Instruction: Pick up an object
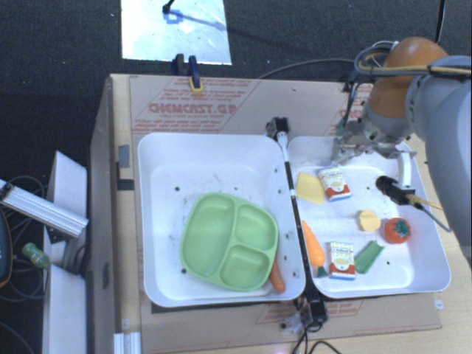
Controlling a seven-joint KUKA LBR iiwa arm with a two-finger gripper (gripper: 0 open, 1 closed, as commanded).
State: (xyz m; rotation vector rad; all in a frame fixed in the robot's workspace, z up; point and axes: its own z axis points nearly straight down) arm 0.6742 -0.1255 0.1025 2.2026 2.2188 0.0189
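Tabletop: a brown board with red lettering, bearing two shallow white bins side by side.
Left bin: holds a green divided plate, lying toward the near right part of the bin.
Orange sausage-like piece: in the left bin's near right corner, just beside the plate's edge.
Right bin: holds the loose toy foods.
Yellow cheese wedge: near the left wall of the right bin.
Carrot: along the same wall, nearer the camera.
Upper small carton: red and white, just right of the cheese wedge.
Lower small carton: near the front, beside a green piece.
Yellow round piece: mid-bin, left of the tomato.
End effector: over the far part of the right bin, above the upper carton; whether it is released or clenched cannot be told, and nothing is seen in its grasp.
Arm: grey with an orange band, reaching in from the right.
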